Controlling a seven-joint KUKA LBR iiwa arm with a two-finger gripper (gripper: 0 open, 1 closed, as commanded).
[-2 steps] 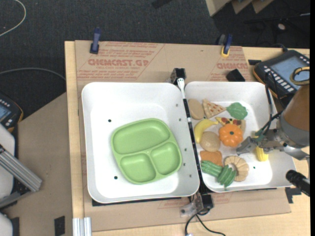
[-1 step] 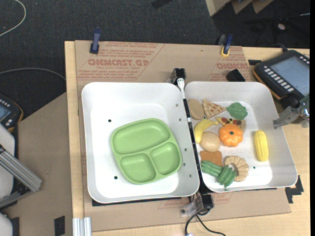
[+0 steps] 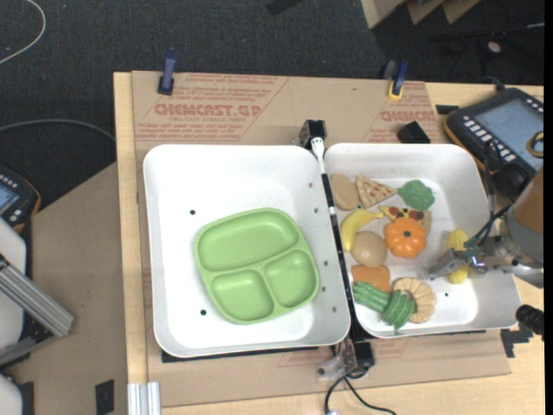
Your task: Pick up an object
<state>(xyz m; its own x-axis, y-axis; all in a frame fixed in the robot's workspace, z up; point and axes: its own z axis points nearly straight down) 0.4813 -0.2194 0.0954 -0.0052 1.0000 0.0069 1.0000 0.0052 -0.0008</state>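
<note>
Tabletop (image 3: 259, 102): carries 2 shallow white bins side by side, joined along a dark seam.
Left bin (image 3: 173, 188): holds 1 green divided plate (image 3: 256, 264) with 3 compartments, nothing on it.
Right bin (image 3: 458, 167): holds the toy food, bunched toward its 9 o'clock side.
Pile, 12 o'clock end: tan bread piece (image 3: 346, 192), pizza slice (image 3: 374, 191), green leafy piece (image 3: 416, 194).
Pile, middle: banana (image 3: 355, 226), orange pumpkin (image 3: 406, 237), beige potato-like lump (image 3: 369, 249); these 3 touch or overlap.
Pile, 6 o'clock end: orange piece (image 3: 371, 276), green vegetable (image 3: 384, 303), tan ridged round (image 3: 420, 297), packed close.
Loner: small yellow piece (image 3: 457, 254) toward the bin's 3 o'clock side, apart from the pile.
Gripper (image 3: 451, 264): reaches in from 3 o'clock, low in the right bin, right at the yellow piece; whether its fingers are spread or closed, cannot tell, as they blur with the yellow piece.
Hold: nothing visibly between the fingers, so no grasp claimed.
Step in hand (judgement): closing in on 1 object, most likely the yellow piece.
Doing it well (judgement): keep to the loner, since the pile invites a 2-object snag; centre the fingers over it and go low enough that it cannot squirt out.
Watch (judgement): the yellow piece is small and may skid on the smooth bin floor; lift straight up and confirm it rises before moving away.
</note>
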